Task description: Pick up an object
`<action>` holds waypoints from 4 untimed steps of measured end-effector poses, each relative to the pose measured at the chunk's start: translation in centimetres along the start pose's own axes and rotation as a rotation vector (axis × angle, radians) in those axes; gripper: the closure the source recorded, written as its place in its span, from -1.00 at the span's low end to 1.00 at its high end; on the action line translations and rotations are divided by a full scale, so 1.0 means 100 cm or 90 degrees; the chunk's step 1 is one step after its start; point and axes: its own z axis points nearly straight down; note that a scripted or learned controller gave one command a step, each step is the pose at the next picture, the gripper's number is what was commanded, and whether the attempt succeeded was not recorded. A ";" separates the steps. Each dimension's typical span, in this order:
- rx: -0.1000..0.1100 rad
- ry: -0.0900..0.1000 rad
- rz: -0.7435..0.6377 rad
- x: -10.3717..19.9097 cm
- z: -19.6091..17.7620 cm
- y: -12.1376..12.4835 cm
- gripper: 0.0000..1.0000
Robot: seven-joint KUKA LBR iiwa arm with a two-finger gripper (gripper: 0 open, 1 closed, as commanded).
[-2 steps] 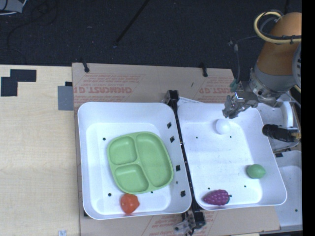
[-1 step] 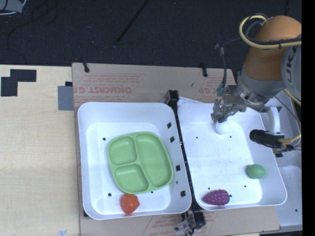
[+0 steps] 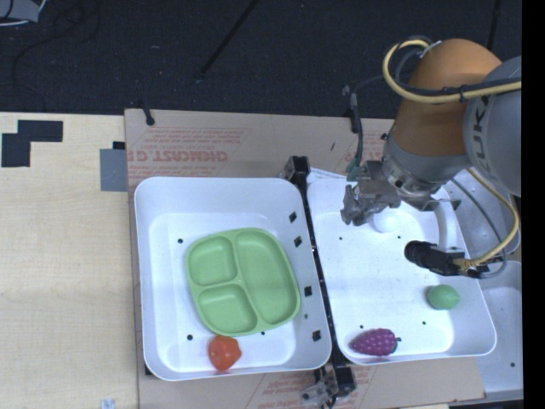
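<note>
The grey arm (image 3: 502, 126) is reaching in from the right, its orange band (image 3: 438, 100) bulging above the wrist and sitting over the far right corner of the right bin (image 3: 400, 331). A yellow cable (image 3: 400, 62) is looping around the top of the band. Below it, the wrist is pointing down and leftward, and the gripper (image 3: 364, 210) is hanging low over the far edge of that bin, near its left wall. The fingers are too dark and bunched to read.

Grey arm (image 3: 502, 135), orange band (image 3: 438, 100), yellow cable (image 3: 400, 58)
</note>
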 end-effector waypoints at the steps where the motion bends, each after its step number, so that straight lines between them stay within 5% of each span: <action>1: 0.000 0.000 0.001 0.043 0.001 -0.022 1.00; 3: 0.001 -0.001 0.001 0.134 0.012 -0.045 1.00; 4: 0.000 -0.002 0.002 0.132 0.011 -0.045 -1.00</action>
